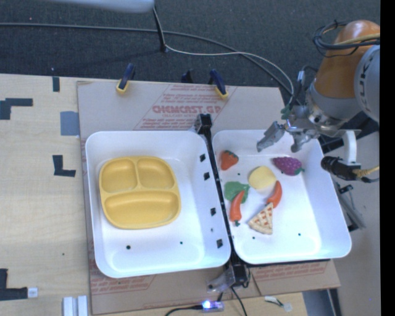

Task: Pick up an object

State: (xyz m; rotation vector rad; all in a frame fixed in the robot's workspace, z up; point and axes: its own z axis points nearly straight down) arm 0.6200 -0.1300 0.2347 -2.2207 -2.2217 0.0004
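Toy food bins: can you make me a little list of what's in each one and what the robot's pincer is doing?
left bin: yellow divided plate
right bin: strawberry, grapes, yellow lemon, carrot, chili pepper, pizza slice
pincer: open, above the right bin's far edge, holding nothing
nearest toy to pincer: grapes

The arm (349,58) is cut off by the picture's right edge above the orange band. A pale blurred shape (102,5) is clipped by the top edge. The desk (31,185) runs out of frame at left and bottom.
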